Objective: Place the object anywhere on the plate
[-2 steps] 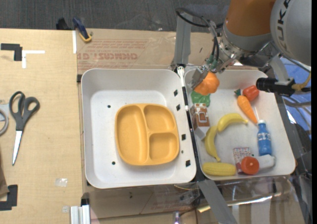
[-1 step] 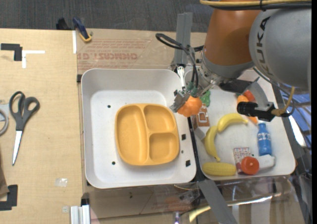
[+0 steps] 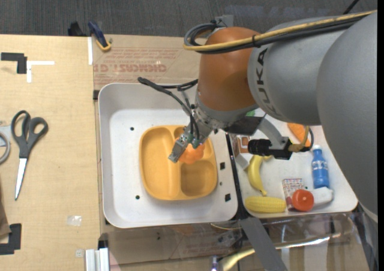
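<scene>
Pale wood-grain bench (image 3: pixel 54 192) is carrying two shallow, glossy white bins with rounded corners, set side by side, with a strip of printed brown cardboard (image 3: pixel 141 63) lying just behind them and dark grey carpet showing beyond. Steel scissors (image 3: pixel 25 147) with black looped handles are resting on the bench well to the left of the bins. Within the left bin (image 3: pixel 114 168), a smooth yellow divided plate (image 3: pixel 174 168) of moulded plastic, rounded-rectangular with raised rims, is sitting near the centre. The grey arm with its bulbous orange band (image 3: pixel 225 69) is reaching over this bin, and the gripper (image 3: pixel 183 147) is hanging over the plate's upper right compartment. A small rounded orange object (image 3: pixel 193 154) is lying against the fingertips in that compartment; whether the jaws are clamped on it or merely beside it cannot be told. The right bin (image 3: pixel 342 201) is holding a curved yellow banana (image 3: pixel 257 174), a knobbly ear of yellow corn (image 3: pixel 265 205), a smooth red tomato (image 3: pixel 302 200) and a blue bottle (image 3: pixel 320 169) with a white base, all lying near one another.
</scene>
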{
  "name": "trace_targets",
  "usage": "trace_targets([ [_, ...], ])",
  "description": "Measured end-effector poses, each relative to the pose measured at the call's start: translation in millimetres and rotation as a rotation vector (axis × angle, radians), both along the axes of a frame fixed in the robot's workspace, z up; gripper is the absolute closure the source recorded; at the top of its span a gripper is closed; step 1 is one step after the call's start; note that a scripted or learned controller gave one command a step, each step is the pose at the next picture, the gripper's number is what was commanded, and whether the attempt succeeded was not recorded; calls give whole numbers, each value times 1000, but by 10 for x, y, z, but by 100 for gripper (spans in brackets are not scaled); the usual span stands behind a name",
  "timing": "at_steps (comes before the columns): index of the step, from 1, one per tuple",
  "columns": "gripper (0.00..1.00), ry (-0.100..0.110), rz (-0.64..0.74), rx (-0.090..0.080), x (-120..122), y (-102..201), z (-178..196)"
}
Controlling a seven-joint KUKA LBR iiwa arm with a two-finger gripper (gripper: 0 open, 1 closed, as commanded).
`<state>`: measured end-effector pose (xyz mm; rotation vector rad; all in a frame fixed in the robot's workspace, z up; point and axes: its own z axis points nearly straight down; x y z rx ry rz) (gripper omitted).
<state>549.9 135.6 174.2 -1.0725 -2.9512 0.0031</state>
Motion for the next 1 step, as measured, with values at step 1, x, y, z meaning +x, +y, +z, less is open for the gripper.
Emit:
trace_targets([
  [1,100,-4,-92,-1,940,371,934],
])
